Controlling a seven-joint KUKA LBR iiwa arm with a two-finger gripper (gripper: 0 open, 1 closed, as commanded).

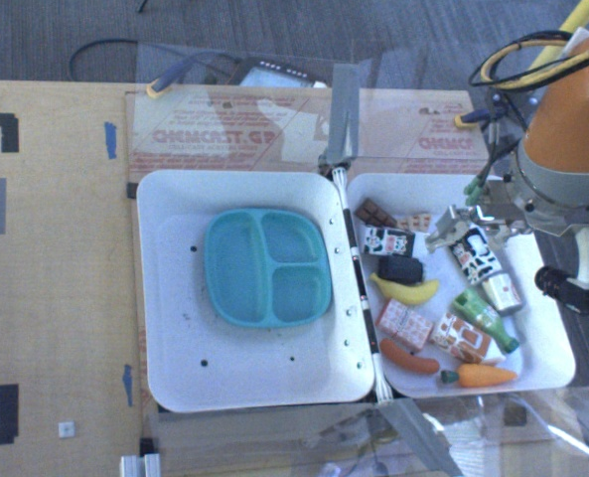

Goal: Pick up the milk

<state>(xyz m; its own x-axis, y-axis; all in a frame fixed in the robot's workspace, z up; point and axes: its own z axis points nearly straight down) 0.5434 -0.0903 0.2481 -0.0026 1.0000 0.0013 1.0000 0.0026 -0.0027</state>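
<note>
Milk carton (387, 240), cow-patterned, lies flat in the right bin (557, 366) near its left wall, long axis left–right. Gripper (460, 229) hovers beside it, fingers spread, pinching nothing.

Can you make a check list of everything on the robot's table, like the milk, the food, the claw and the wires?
Surface: two white bins; left bin holds a teal divided plate.
Job's things: cow-patterned milk carton lying in the right bin.
Clutter: banana, carrot, sausage, green bottle, chocolate bar, cow-patterned bottle.
Grippers: gripper over the right bin, holding nothing visible.
Cables: yellow and black loops on the arm.
Surroundings: grey carpet.
</note>
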